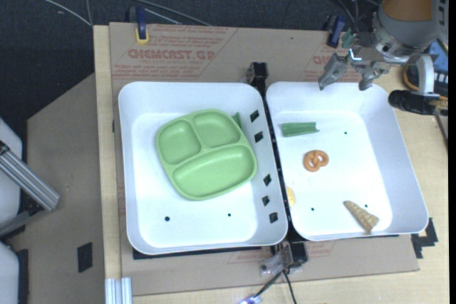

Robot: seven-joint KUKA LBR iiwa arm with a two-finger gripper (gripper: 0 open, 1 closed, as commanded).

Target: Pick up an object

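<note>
White plastic forms both bins. The left bin (142, 153) carries a green divided plate (206, 154) near its centre. The right bin (399, 153) carries three small candidates: a green strip (298, 129) near the far left corner, a pretzel-shaped piece (315, 161) near the centre, and a tan cone-shaped piece (362, 215) near the front right corner. A small yellowish item (291, 196) lies against the left wall; its identity cannot be determined.

The gripper (349, 79) hovers over the far rim of the right bin, with its two fingers spread apart and nothing between them. No object is secured yet, so the pick appears to be at the approach stage.

Probable faults from this position:
- The green strip lies flat and thin. Fingers descending astride it are likely to strike the bin floor or slide over the strip.
- The cone sits close to the front wall; a finger may collide with that wall.
- The pretzel piece is small and rounded, so an off-centre closure is likely to squeeze it out sideways.
- A straight descent from the present position meets the rim, not an object.
</note>
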